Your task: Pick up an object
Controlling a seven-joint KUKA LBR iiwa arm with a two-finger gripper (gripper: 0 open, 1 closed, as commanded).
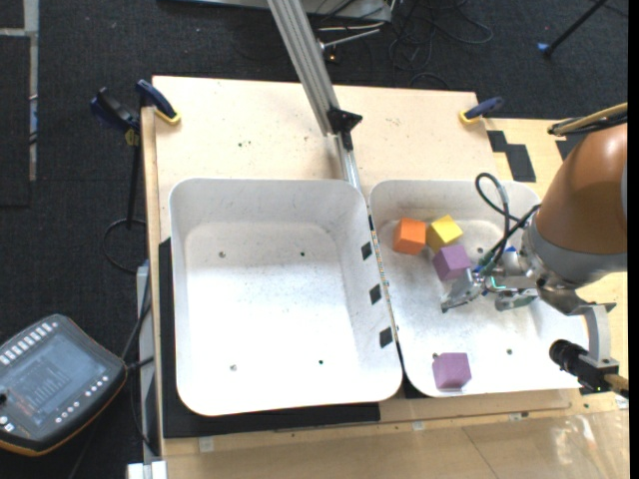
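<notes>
look at the right bin (519, 372). the fingers (461, 295) sit low in it, just under the purple block (451, 261), maybe touching its near side. you cannot tell how they stand. the block lies up and left of them.

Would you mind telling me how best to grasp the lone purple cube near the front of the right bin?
Probably from straight above, closing on two opposite flat sides of the purple cube. It sits apart from the other blocks with open bin floor around it.
</notes>
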